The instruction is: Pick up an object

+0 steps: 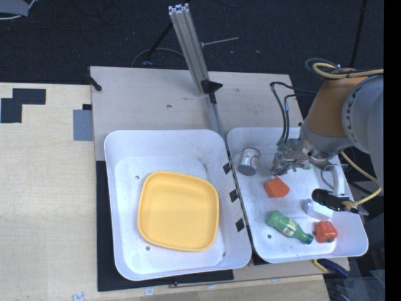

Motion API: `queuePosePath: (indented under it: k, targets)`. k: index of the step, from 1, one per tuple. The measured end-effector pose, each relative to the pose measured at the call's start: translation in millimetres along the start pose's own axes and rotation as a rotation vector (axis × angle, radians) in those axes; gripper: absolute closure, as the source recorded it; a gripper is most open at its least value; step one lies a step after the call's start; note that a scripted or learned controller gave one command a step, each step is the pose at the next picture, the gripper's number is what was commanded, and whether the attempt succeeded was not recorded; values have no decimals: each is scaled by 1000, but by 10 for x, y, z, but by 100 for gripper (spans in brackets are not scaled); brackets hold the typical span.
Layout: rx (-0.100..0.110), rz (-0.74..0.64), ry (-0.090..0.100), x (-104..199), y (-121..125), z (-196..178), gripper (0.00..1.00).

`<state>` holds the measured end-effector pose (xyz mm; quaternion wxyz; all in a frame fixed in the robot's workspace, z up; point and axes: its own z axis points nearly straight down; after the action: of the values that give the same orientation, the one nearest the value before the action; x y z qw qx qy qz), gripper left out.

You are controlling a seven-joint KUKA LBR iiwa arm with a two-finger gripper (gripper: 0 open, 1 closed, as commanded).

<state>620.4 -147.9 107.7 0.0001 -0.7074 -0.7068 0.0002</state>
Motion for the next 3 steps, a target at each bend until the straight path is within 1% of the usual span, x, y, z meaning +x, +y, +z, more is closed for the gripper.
queuePosePath:
  k: [1,2,3]
  targets:
    - [-4,-1,-1,-93,-31,-521,100]
    - [-4,-1,-1,-104,5,-946,100]
    - [-5,-1,-1,-109,12,-1468,100]
